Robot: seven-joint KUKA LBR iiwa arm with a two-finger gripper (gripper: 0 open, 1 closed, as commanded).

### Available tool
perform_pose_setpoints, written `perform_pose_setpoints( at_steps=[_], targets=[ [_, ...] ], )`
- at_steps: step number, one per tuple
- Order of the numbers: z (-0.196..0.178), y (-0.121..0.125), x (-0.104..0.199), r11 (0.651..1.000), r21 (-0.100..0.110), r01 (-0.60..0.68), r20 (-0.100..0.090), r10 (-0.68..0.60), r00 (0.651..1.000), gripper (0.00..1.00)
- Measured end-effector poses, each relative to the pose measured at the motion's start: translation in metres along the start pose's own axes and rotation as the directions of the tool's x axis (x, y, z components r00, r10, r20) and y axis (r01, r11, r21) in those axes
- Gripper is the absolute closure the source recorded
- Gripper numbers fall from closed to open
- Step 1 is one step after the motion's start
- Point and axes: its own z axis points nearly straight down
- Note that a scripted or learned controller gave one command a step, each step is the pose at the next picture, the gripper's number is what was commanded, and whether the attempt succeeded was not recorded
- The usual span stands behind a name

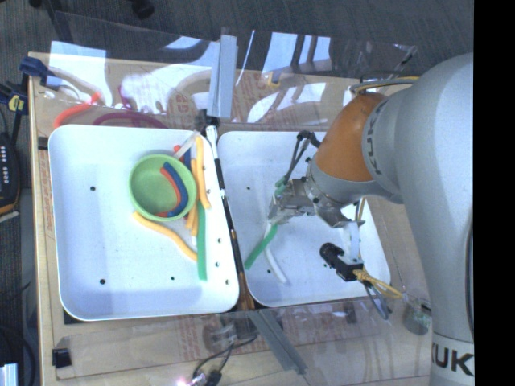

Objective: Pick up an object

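The task is judged to be at the grasp stage, not complete. The gripper is positioned low over the right bin, near its left wall and about midway along it. A green stick lies slantwise in this bin; its upper end reaches the gripper, and a white stick lies just beside it. How far the claw stands open cannot be told, and whether the green stick is clamped or merely touched cannot be told either. Lifting remains to be done. The left bin carries a green bowl and several coloured sticks near its right wall.
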Motion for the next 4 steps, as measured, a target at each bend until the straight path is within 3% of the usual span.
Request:
perform_pose_setpoints(
  at_steps=[1, 2, 3, 4],
  targets=[
    [0.001, -0.001, 0.001, 1.000, 0.002, 0.001, -0.001, -0.001, 1.000, 0.00],
    [0.014, -0.032, 0.019, 1.000, 0.002, -0.004, 0.008, 0.004, 1.000, 0.00],
    [0.012, 0.015, 0.040, 0.988, -0.001, -0.153, 0.010, 0.153, 0.988, 0.00],
    [0.001, 0.016, 0.040, 0.989, -0.005, -0.149, 0.009, 0.149, 0.989, 1.00]
  ],
)
